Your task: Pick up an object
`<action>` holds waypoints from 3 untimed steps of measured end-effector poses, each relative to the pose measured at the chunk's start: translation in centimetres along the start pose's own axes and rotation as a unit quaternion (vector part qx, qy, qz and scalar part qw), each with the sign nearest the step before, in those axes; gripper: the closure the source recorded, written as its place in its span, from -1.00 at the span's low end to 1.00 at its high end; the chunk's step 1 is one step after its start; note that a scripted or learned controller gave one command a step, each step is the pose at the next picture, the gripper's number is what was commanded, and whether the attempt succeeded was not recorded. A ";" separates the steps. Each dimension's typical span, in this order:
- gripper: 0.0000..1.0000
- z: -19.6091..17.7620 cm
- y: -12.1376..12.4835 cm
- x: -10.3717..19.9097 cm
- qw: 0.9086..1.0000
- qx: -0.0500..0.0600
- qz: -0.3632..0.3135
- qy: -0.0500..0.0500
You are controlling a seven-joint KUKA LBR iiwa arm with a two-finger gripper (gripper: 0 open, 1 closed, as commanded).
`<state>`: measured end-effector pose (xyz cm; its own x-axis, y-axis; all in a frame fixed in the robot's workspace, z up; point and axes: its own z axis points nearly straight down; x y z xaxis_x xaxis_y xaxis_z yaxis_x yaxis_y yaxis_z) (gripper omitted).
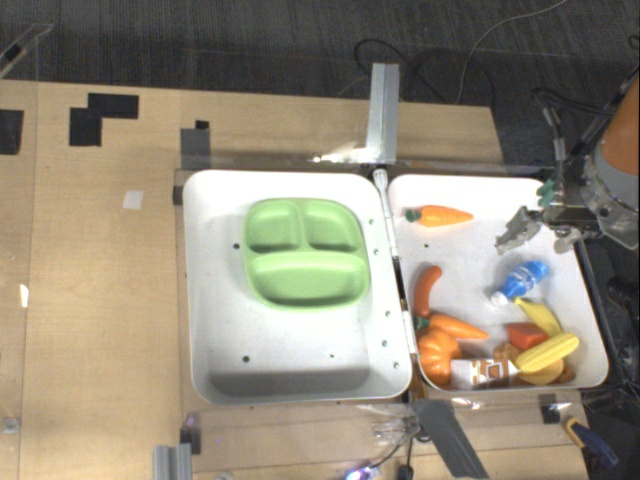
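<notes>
My gripper (536, 236) hangs over the right side of the right bin (470, 193), open, with nothing between its fingers. Just below it lies a blue and white bottle (520, 280). An orange carrot (438, 215) lies at the bin's far left. A red sausage (428, 288) lies by the left wall. Piled at the near end are a second carrot (458, 326), an orange pepper (437, 353), a brown bottle (483, 372), a red piece (522, 335) and two bananas (548, 353).
The left bin (215, 298) holds a green compartment plate (305, 251). A metal post (384, 113) stands behind the wall between the bins. Cables run over the dark floor at the back right.
</notes>
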<state>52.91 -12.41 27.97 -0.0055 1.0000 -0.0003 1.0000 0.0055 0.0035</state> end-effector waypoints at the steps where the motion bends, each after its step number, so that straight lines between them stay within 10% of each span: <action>1: -1.00 5.8 8.4 2.4 0.999 0.000 -0.035 0.000; 2: -1.00 5.6 9.1 1.9 0.999 -0.002 -0.054 0.000; 3: -1.00 15.4 12.9 2.9 0.997 0.000 -0.073 0.000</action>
<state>65.84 -9.49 12.65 -0.1512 0.9885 -0.0006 0.9885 0.1512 0.0025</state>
